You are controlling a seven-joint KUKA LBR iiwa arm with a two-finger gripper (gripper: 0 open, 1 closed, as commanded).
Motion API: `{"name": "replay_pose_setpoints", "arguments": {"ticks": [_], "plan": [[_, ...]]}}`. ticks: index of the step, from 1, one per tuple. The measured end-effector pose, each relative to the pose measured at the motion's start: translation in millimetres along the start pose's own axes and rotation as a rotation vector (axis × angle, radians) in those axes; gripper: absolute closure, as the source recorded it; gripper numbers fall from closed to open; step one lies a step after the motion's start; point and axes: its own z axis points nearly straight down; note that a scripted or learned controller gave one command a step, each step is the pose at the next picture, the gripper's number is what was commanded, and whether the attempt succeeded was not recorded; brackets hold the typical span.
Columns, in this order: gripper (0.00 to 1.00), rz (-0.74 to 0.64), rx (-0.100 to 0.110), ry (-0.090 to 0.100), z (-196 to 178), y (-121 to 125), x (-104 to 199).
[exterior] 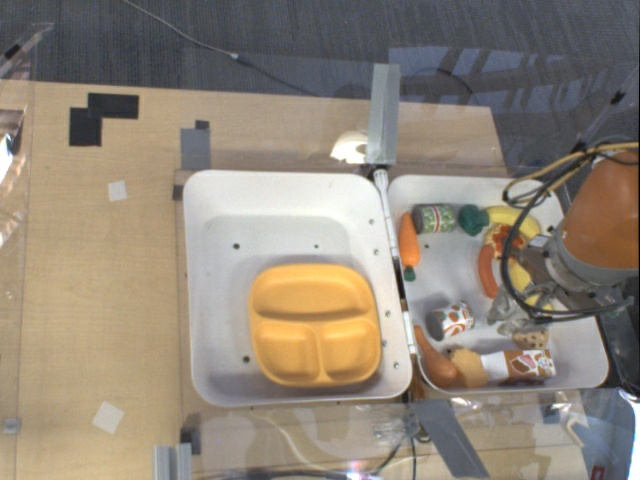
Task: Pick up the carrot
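Orange carrot (409, 241) apparently untouched.

Grey arm (600, 238) with orange band, reaching in from the right, wrist pointed down and leftward.

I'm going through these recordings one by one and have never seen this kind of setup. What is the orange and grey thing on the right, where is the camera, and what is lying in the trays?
One fixed camera looks down at a slant on a wooden bench. The orange and grey shape is a robot arm reaching in from the right; its claw hangs over the right bin, and I cannot tell whether it is holding anything. The left bin holds a yellow divided plate. The right bin holds the carrot along its left wall, a green bottle, a banana, a sausage, a small cup and other toy foods.
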Motion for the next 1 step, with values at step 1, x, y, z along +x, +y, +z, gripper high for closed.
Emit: {"name": "replay_pose_setpoints", "arguments": {"ticks": [1], "plan": [[1.0,-0.287,0.011,-0.003,-114.3,-22.9,19.7]]}}
